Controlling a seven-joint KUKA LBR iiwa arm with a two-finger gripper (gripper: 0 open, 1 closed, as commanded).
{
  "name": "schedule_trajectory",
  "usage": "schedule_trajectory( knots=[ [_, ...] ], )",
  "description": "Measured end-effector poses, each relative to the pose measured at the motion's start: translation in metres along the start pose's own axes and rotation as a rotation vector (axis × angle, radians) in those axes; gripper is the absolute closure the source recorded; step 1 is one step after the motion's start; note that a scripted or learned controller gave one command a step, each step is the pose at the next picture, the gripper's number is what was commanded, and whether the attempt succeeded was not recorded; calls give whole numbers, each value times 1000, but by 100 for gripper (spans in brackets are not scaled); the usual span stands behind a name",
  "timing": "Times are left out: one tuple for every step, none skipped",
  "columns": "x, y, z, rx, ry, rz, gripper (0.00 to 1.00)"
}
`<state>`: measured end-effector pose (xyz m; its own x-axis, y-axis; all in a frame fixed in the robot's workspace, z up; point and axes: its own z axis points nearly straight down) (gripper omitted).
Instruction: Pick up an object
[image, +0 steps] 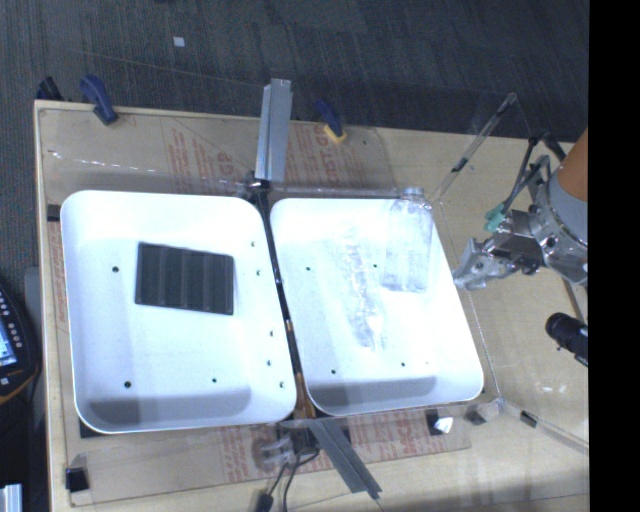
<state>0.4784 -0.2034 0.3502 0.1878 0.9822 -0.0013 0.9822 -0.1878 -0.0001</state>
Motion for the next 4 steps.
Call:
schedule_trajectory(
  knots=[
    [46, -9, -33, -2, 0, 476, 100],
    [66, -13, -57, -3, 1, 837, 100],
    [68, -14, -47, 3, 1, 1155, 100],
    [141, 6, -93, -5, 4, 1175, 100]
  ],
)
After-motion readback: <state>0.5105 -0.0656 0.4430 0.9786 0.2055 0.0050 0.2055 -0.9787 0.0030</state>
